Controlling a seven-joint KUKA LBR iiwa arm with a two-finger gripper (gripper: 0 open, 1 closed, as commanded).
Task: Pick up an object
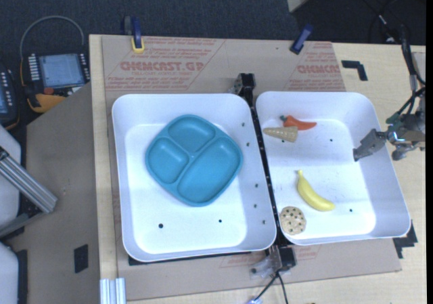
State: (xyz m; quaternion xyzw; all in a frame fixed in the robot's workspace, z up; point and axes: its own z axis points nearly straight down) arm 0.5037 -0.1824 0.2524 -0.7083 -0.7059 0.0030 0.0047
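Observation:
The right bin (379,221) holds a yellow banana (314,193), a round speckled cookie (292,219), a tan ice-cream cone (282,134) and an orange-red carrot (299,122). The cone and carrot lie close together at the bin's far left; the banana and cookie lie near its front left. My gripper (369,145) hangs at the bin's right rim, well to the right of all these objects, and nothing is visible in it.
The left bin (135,221) holds a blue divided plate (194,159). A black clamp (245,83) sits between the bins at the back. Cables and a metal part (408,130) crowd the right edge. A pendant screen (61,70) lies far left.

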